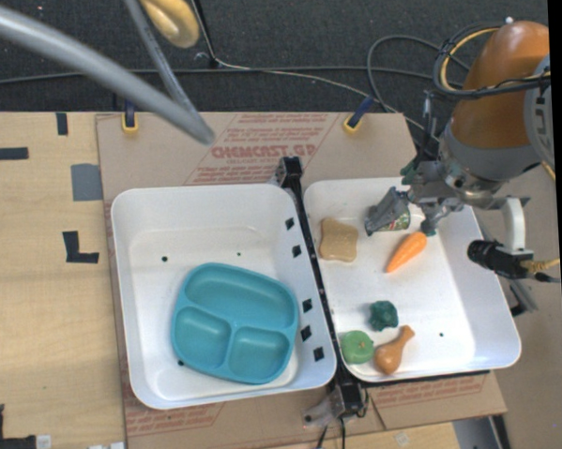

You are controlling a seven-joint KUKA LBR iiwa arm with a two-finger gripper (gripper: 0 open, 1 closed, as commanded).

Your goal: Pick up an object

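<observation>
My gripper [407, 218] hangs low over the back of the right bin [475, 349], its fingers [386, 211] spread open. A small green and red object [400, 221] sits between the fingers, close to the left one; I cannot tell if it is touched. An orange carrot [406, 251] lies just in front of the gripper. A tan bread slice [338, 239] rests to the left by the divider. Nearer the front lie a dark green lump [383, 313], a light green round fruit [357, 346] and a brown drumstick [394, 349].
The left bin [140, 226] holds a blue divided plate [234, 323]. A black divider [308, 283] runs between the two bins. Cables and a black fitting [494, 255] hang at the right bin's right rim.
</observation>
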